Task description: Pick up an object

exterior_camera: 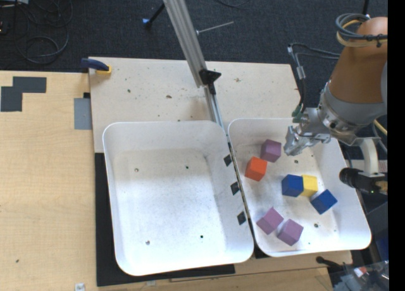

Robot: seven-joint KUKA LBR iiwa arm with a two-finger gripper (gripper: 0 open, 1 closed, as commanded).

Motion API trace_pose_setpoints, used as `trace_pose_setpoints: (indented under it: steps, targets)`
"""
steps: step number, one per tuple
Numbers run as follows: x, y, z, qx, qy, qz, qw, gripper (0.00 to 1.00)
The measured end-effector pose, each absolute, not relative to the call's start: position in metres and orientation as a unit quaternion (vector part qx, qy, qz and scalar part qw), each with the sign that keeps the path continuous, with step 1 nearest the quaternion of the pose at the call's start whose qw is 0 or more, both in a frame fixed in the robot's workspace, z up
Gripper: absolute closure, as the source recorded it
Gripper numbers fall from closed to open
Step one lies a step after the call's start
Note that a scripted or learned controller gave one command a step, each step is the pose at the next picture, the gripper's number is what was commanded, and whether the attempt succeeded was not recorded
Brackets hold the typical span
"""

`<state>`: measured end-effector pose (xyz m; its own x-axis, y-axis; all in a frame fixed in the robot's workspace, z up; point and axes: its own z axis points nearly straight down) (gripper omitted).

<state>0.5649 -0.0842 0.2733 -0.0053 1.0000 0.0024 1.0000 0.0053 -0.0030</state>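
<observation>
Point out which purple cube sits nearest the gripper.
The purple cube at the top of the right bin, just left of the gripper. The other two purple cubes lie together near the bin's lower edge.

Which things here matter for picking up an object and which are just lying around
For the job:
gripper, over the right bin
purple cube nearest it
orange cube
blue cube
yellow cube
second blue cube
two purple cubes near the front

Lying about:
left bin
blue-and-yellow clamp
aluminium post
floor cables
</observation>
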Motion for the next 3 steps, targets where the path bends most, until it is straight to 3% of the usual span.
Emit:
trace_pose_setpoints:
  steps: [3]
  targets:
    - [0.561,0.068,0.239,-0.706,-0.708,0.0013,0.002,1.00]
